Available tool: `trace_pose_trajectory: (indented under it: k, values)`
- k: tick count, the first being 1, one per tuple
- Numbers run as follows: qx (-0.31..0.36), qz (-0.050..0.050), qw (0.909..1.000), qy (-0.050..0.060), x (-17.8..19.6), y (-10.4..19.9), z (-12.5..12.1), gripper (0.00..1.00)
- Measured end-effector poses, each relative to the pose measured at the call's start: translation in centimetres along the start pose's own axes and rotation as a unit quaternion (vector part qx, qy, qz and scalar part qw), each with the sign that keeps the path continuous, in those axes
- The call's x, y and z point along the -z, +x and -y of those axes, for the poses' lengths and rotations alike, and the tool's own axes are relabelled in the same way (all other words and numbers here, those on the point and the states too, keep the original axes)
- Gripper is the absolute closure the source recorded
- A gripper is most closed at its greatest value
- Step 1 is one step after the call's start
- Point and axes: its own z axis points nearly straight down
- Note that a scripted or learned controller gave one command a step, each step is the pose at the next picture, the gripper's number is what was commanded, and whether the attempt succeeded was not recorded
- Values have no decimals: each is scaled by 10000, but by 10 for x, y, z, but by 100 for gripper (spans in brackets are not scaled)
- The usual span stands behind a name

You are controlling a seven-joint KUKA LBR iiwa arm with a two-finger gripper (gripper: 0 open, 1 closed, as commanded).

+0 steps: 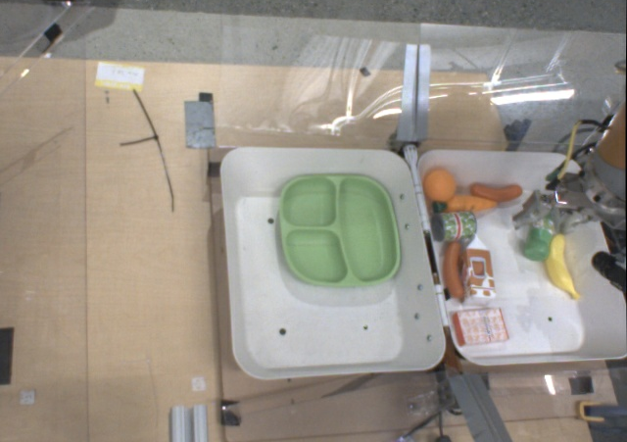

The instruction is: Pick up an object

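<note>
The gripper [551, 211] is low in the right bin [534, 324], its metal tip just above a small green object [536, 245]. Whether it is spread or closed cannot be told from this slanted view, and nothing is visibly held in it. The banana [561, 270] lies just beside the green object, to its right.

Further left sit a hot dog [495, 192], a carrot [471, 204] and an orange [440, 183], then a green can [455, 226], a sausage [453, 271] touching a small carton [479, 274], and a red-and-white packet [480, 325] near the front wall. The left bin [235, 273] carries a green divided plate [340, 229].

The likely trouble is crowding. The green object and banana are so close that a descent could land between them, nudge one aside, or close on both. The green object also looks small and rounded, so it may squirt out.

The can, carton and packet carry printing, and a yellow note [120, 75] is stuck to the counter [98, 264], but none of it is legible.
</note>
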Motion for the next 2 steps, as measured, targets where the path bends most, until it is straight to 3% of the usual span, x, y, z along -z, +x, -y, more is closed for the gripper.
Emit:
trace_pose_trajectory:
  k: [1,2]
  values:
    - [-1,33,10000,-39,13,-3,-2,100]
    - [-57,39,10000,4,72,61,-61,100]
